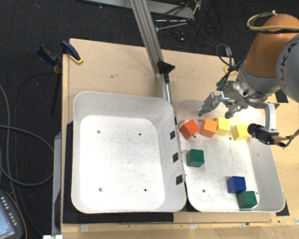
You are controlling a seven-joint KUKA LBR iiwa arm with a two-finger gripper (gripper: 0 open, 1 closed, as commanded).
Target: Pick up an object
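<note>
Grey robot arm reaching from the right over the right-hand bin (269,165). Its gripper (219,107), fingers spread and holding nothing, hovers just above a row of blocks; the yellow block (223,126) lies directly below it, orange block (208,127) alongside.

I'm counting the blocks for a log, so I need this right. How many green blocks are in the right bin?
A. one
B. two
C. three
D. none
B: one green block lies near the right bin's left wall, and a second green block lies at its near right corner, beside the blue block.
</note>
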